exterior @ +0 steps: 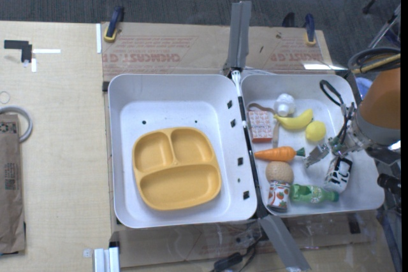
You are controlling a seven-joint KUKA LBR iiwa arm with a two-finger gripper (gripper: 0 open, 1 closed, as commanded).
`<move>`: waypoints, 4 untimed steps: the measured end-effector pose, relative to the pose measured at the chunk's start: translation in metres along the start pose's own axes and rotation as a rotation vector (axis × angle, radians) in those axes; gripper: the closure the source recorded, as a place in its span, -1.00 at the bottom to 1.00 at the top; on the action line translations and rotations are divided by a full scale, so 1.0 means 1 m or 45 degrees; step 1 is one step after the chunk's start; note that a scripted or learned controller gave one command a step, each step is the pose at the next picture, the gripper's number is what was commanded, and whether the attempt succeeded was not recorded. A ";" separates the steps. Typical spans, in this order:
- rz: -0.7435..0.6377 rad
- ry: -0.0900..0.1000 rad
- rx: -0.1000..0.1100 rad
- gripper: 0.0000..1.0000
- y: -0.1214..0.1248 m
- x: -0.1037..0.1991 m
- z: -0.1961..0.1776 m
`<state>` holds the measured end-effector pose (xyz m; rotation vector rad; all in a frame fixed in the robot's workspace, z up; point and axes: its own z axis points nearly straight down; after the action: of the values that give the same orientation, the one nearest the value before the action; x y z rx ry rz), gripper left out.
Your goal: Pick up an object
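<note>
The right bin (363,200) holds several small items. There is a white bulb (284,102), a banana (296,120), a lemon (315,131), a red and white carton (261,125) and a carrot (276,153). Nearer the front lie a brown round piece (279,171), a small can (277,195) and a green bottle (312,194). A black and white packet (340,174) lies at the right. My gripper (324,153) hangs low over this bin, just below the lemon, right of the carrot and left of the packet. Nothing is visibly held in it.
The left bin (121,137) holds a yellow divided plate (176,167). A raised divider (239,130) separates the two bins. The arm's orange band (382,105) and cables (331,92) overhang the right bin's right wall. Cardboard (191,48) lies behind the bins.
</note>
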<state>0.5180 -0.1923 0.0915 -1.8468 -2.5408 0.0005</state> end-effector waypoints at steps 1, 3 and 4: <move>-0.178 -0.001 0.000 -1.00 0.019 0.120 -0.102; -0.164 -0.008 -0.008 -1.00 0.001 0.062 -0.005; 0.034 -0.008 -0.013 -1.00 0.017 0.090 -0.005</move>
<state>0.5064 -0.1013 0.0969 -1.8869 -2.5252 -0.0060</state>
